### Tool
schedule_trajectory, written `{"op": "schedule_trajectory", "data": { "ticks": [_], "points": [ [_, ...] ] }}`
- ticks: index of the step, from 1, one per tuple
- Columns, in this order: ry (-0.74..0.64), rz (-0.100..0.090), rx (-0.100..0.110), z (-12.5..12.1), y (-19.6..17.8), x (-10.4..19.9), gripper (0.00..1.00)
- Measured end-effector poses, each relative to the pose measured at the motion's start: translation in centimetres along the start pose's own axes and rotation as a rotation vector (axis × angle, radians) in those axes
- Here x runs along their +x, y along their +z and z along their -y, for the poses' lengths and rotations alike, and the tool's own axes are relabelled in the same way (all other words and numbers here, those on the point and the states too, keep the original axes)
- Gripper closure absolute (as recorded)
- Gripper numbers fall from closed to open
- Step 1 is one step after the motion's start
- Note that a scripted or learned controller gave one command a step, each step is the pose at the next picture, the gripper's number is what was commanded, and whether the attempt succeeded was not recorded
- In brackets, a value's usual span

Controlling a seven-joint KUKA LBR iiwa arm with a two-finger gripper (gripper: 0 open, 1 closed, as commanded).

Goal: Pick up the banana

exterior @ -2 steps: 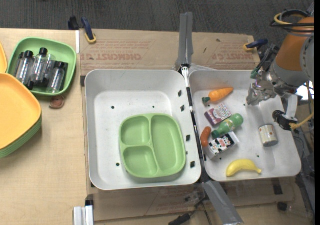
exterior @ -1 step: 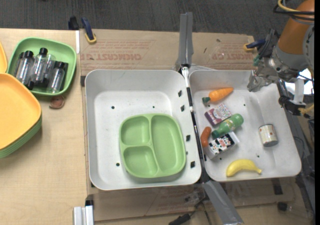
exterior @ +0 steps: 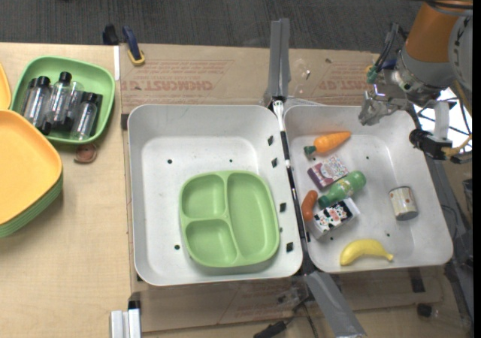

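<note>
Green divided tray [exterior: 229, 227] in left bin [exterior: 150, 141]; carrot [exterior: 331, 141], can [exterior: 403, 203] in right bin [exterior: 432, 179]

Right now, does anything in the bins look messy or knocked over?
Nothing looks spilled or broken. The green bottle lies tipped across a small purple box and a patterned box, and the small can is on its side. The banana lies apart near the right bin's front edge.

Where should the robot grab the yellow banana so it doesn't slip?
Probably around the thick middle of the banana, coming straight down from above. It lies flat and lengthwise near the front of the right bin, its curve arching toward the back, so fingers closing across its narrow width fit best. The front wall is close, so the end effector should mind it.
</note>
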State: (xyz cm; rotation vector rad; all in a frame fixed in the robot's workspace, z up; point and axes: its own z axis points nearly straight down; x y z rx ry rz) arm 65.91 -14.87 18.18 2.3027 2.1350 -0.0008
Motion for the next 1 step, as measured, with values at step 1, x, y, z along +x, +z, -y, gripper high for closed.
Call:
{"op": "schedule_trajectory", "data": {
  "ticks": [1],
  "points": [
    [-0.017,0.000,0.001,-0.35,4.52,-5.63,1.00]
  ]
}}
